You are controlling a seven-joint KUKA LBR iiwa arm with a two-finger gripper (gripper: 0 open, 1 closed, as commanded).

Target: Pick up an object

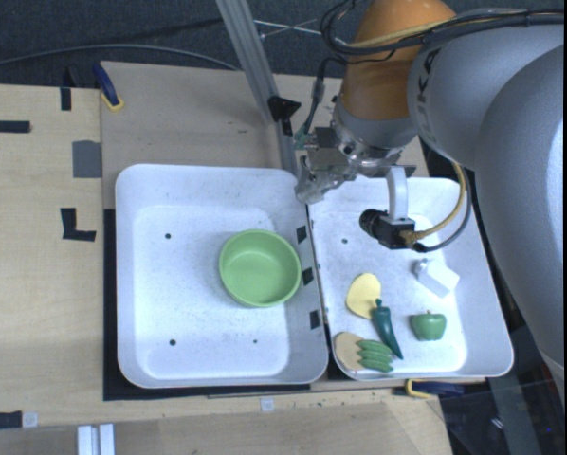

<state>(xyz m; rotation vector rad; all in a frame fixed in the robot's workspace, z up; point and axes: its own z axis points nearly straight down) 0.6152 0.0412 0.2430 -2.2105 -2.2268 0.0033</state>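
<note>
A light green bowl (260,268) stands upright in the left bin (151,254), near its right wall. The right bin (473,349) holds a yellow piece (363,295), a dark green chilli-shaped toy (385,327), a small green pepper-shaped toy (429,326), a white block (437,278) and a green ribbed toy on a tan disc (364,354). My gripper (314,183) hangs over the far end of the ridge between the two bins, above and behind the bowl. Nothing shows in its grasp.
The orange-banded wrist (388,55) and the grey arm (511,112) cover the far right of the right bin. A black fitting with a yellow cable (390,227) hangs below the wrist. A slanted metal post (250,55) rises behind the bins.
</note>
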